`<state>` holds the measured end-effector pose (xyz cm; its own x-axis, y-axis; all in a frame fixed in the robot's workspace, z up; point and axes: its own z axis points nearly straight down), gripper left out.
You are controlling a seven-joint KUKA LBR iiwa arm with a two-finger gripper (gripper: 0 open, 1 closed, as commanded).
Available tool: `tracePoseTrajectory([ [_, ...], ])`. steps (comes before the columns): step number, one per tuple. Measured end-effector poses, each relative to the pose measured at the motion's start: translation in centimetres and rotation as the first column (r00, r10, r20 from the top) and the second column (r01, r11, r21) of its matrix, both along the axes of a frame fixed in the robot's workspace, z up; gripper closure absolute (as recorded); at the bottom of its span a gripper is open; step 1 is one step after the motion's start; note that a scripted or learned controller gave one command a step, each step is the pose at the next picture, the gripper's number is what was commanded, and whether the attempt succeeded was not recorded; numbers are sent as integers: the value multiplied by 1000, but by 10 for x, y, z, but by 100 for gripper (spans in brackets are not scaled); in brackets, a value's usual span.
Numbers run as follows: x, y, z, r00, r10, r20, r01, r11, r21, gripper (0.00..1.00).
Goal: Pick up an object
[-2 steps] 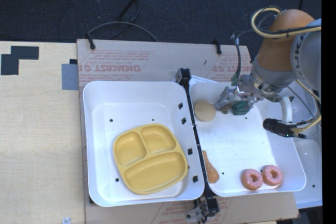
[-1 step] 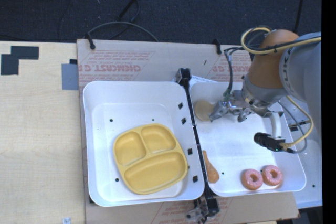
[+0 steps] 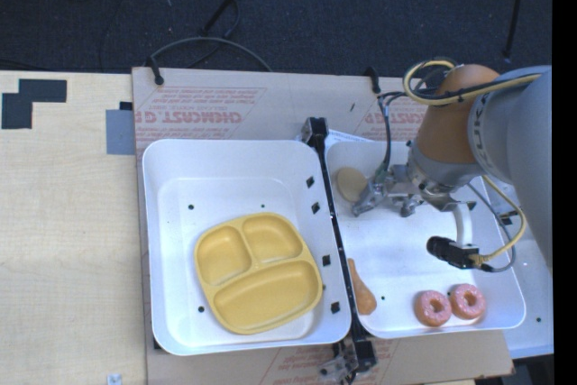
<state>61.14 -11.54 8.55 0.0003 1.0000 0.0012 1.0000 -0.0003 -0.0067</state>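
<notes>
In the right bin (image 3: pixel 505 320), a round tan piece (image 3: pixel 350 184) lies at the far left. An orange-brown elongated piece (image 3: pixel 361 288) rests along the left wall near the front. Two pink donuts (image 3: pixel 433 308) (image 3: pixel 467 301) sit side by side at the front right. My gripper (image 3: pixel 388 204) hangs low over the bin's far middle, just right of the tan piece. Its two metal fingers (image 3: pixel 363 206) are spread open with nothing between them. The left fingertip is close to the tan piece; I cannot tell if they touch.
The left bin (image 3: pixel 171 194) holds a yellow divided plate (image 3: pixel 259 270). The arm's grey body and orange band (image 3: pixel 455 117) cover the right bin's far right corner. A black cable fitting (image 3: pixel 451 252) hangs over the bin's right middle. A black divider (image 3: pixel 329 221) separates the bins.
</notes>
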Motion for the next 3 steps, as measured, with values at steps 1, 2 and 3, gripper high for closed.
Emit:
tracePoseTrajectory([
  [1,1,-1,12,1000,-3,2,3,1000,0,100],
  [2,-4,0,55,1000,-5,8,5,1000,-1,100],
  [3,0,-7,117,1000,-3,10,3,1000,-2,100],
])
